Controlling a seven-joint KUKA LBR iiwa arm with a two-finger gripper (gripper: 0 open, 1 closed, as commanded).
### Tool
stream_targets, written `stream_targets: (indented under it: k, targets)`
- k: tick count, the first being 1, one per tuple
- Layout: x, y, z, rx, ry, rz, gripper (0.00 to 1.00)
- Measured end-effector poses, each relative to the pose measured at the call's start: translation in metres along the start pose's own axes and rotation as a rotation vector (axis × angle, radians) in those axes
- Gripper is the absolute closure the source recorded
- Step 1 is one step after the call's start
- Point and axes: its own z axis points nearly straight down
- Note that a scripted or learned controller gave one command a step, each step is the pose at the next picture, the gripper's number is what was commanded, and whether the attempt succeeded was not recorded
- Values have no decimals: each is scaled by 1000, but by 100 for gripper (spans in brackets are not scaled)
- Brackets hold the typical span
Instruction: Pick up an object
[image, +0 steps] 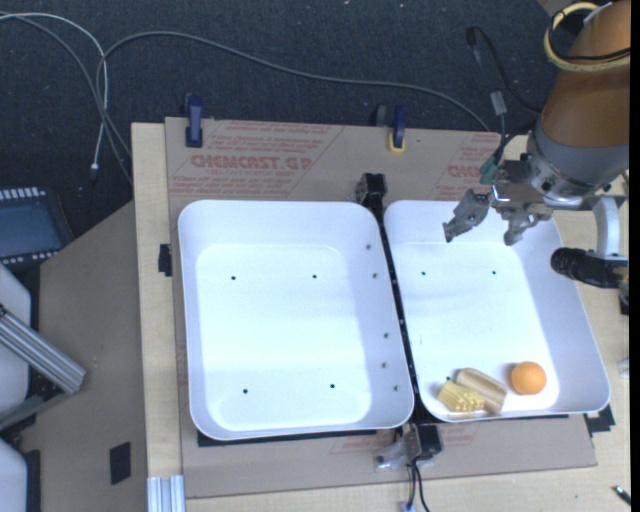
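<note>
An orange ball (528, 378) lies near the front edge of the right bin (470, 300). Left of it sit a tan bread-roll-shaped piece (483, 384) and a yellow corn-cob piece (459, 399), touching each other. My gripper (488, 229) hangs over the far end of the right bin, well away from these objects. Its two fingers are spread apart with nothing between them.
The left bin (285, 318) stands beside the right one on a cardboard sheet (250, 155). A black clamp (371, 187) sits between the bins at the back. Blue clips (194, 118) hold the sheet's far edge. Cables trail on the dark floor.
</note>
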Motion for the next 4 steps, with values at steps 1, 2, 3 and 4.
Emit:
stream_targets:
  k: [1, 2, 3, 4]
  targets:
    - [0, 1, -4, -8, 0, 0, 0]
    - [9, 7, 49, -5, 0, -1, 0]
    - [-1, 4, 99, -5, 0, 0, 0]
    - [-6, 5, 159, -6, 0, 0, 0]
